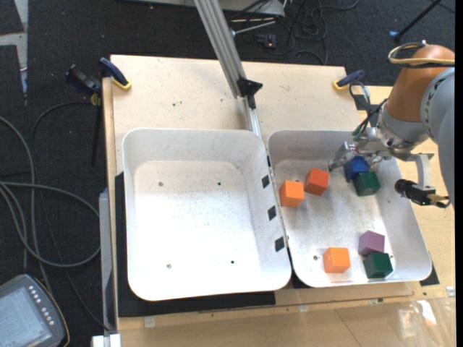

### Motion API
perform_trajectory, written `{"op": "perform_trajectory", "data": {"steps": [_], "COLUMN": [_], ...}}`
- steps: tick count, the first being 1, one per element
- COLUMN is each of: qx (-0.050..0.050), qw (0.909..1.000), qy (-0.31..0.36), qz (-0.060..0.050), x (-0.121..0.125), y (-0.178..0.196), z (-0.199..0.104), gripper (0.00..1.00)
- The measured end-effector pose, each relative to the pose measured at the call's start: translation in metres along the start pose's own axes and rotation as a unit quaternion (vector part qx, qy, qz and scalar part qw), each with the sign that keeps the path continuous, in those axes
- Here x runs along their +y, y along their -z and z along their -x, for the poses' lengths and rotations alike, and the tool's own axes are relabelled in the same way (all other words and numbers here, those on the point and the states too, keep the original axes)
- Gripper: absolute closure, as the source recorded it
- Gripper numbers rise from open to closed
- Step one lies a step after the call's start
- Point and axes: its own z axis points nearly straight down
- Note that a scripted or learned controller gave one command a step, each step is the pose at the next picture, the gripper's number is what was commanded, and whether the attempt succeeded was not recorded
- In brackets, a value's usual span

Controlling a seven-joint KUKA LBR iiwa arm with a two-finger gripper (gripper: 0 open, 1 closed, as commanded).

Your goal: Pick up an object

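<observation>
The right bin point(304, 142) holds several blocks. My gripper point(353, 155) hangs over the bin's far right part, reaching in from the right. Directly under it lies a blue block point(356, 169), partly hidden by the gripper. A dark green block point(367, 184) touches the blue one on its near side. Two orange blocks point(292, 192) point(316, 181) sit side by side to the left of the gripper. Along the bin's near edge lie a third orange block point(336, 259), a purple block point(371, 241) and another green block point(377, 265).
The left bin point(188, 215) lies beside the right one, with a raised divider point(271, 194) between them. A slanted metal pole point(221, 35) rises from the bench's far middle. Clamps sit at the bench's far corners point(116, 74) point(349, 80).
</observation>
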Motion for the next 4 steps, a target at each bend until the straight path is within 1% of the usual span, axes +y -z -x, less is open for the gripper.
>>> {"op": "perform_trajectory", "data": {"steps": [1,2,3,4], "qx": [-0.001,0.0,-0.001,0.0], "qw": [1.0,1.0,1.0,1.0], "qy": [0.001,0.0,0.0,0.0], "qz": [0.003,0.004,0.005,0.002], "x": [0.001,0.008,0.011,0.011], "y": [0.013,0.063,0.126,0.125], "z": [0.0,-0.008,-0.003,-0.004], "gripper": [1.0,1.0,1.0,1.0]}}
